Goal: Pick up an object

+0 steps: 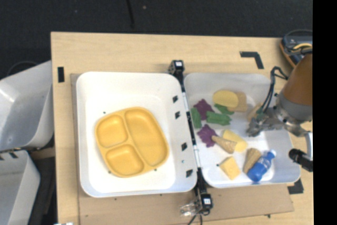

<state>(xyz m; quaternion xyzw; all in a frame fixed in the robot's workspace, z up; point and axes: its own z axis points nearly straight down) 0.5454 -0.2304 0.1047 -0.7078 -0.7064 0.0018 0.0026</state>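
Hovering gripper (256,128) low in right bin (274,171); jaw state cannot tell. Nearest target: yellow wedge (235,140), just left of jaws, long axis slanting down-right.

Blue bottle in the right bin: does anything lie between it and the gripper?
Nothing visible does. The gripper sits above bare bin floor; the blue bottle lies nearer the camera, beside a tan cone, off that path.

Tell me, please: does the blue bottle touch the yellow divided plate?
Apart. The camera view shows the blue bottle lying in the right bin and the yellow divided plate in the left bin, with the bins' rims between them.
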